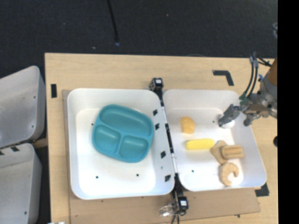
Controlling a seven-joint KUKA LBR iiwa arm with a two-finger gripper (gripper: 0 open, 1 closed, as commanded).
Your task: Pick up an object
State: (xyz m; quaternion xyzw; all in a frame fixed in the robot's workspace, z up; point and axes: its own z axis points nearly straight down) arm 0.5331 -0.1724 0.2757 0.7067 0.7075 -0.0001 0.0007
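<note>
The claw (238,116) hangs spread wide over the right bin's (205,181) far right side, with nothing between its fingers. The candidates lie below and to its left: a yellow banana-like piece (200,144), a small yellow chunk (188,125), a tan wooden block (227,152) and a pale curled piece (229,172). The block and curled piece sit almost touching, so a descent there risks nudging one aside or pinching both. The teal divided plate (123,133) is far left.

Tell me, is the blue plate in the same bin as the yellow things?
No, the blue plate lies alone in the left bin, while the yellow pieces lie in the right bin.
</note>
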